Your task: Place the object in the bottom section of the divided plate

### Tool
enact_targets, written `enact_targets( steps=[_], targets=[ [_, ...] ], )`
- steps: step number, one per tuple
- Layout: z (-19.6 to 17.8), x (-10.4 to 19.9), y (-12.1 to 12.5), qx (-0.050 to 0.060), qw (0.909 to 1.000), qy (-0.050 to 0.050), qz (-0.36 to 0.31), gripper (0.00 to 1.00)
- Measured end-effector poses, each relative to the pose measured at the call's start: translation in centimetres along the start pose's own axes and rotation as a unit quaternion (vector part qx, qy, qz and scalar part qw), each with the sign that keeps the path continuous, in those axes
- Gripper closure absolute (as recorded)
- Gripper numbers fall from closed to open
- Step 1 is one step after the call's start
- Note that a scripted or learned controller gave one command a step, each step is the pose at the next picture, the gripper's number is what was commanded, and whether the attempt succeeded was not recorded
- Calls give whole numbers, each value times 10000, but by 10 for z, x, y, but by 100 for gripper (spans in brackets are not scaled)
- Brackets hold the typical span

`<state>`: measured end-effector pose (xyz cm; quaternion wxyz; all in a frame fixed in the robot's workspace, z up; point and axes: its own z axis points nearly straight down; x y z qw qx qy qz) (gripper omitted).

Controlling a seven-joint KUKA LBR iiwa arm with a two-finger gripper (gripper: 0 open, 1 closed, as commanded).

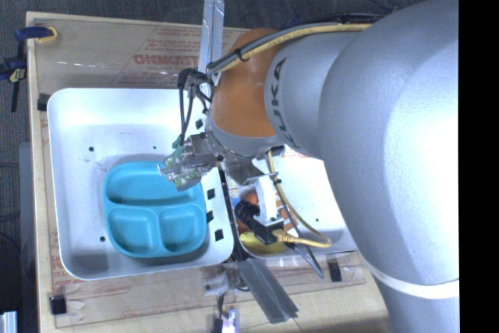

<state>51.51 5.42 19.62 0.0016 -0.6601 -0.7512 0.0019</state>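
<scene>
Fingers of the gripper [181, 171] pinch a small greenish object [185, 181] directly beneath them, over the upper right rim of the blue divided plate [148, 210], which lies below-left in the left white bin [78, 129].

The grey arm with its orange band [242, 101] reaches over the left shallow white bin [74, 136], its gripper [181, 171] at the upper right edge of the blue divided plastic plate [152, 210].
</scene>
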Motion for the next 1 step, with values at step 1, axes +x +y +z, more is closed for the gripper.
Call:
enact_targets(
  steps=[1],
  targets=[
    [0, 0, 0, 0, 10000, 2, 2, 0]
  ],
)
